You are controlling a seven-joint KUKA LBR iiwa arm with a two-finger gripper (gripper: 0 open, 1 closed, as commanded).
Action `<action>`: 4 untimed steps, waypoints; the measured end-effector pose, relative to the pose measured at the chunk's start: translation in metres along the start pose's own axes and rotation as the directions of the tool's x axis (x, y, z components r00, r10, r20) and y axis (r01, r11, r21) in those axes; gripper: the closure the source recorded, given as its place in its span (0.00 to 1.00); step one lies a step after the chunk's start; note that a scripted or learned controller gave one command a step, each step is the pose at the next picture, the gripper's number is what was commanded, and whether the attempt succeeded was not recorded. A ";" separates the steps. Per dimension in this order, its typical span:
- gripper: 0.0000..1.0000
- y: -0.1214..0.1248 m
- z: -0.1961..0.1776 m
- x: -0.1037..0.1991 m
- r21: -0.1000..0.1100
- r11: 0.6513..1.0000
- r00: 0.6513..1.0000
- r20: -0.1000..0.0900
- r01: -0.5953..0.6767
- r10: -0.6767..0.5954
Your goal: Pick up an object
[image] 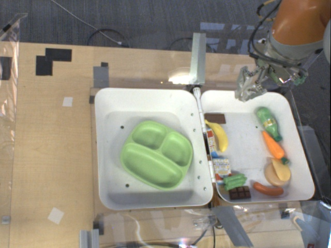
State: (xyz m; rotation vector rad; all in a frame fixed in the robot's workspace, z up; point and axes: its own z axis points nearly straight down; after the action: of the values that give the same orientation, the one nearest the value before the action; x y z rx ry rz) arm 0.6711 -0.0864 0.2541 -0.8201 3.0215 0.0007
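The claw [250,89], whether clenched or released I cannot tell, hangs over the right bin's [302,133] far rim, with bare white floor below it before the green bottle [268,122], carrot [273,144] and banana [219,134], while the left bin [106,138] holds a green divided plate [156,154].

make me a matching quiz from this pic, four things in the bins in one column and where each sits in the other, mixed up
Things:
1. green divided plate
2. banana
3. green bottle
4. chocolate bar

Places:
A. near front edge of right bin, beside the sausage
B. far right part of right bin, just above the carrot
C. middle of left bin
D. left side of right bin, close to the divider

Pairs: 1-C, 2-D, 3-B, 4-A
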 end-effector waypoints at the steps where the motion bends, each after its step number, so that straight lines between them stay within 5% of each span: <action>1: 1.00 0.051 -0.007 -0.029 0.000 0.997 0.997 0.001 -0.077 0.077; 2: 1.00 -0.020 0.104 0.020 -0.004 0.970 0.970 -0.007 0.243 -0.243; 3: 1.00 -0.013 0.100 0.058 -0.001 0.812 0.812 -0.003 0.584 -0.584; 4: 1.00 -0.057 0.119 0.055 -0.003 0.529 0.529 -0.002 0.849 -0.849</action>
State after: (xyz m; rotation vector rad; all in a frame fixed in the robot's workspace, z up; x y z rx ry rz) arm 0.6537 -0.1628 0.1345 -2.1862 2.2472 -0.0058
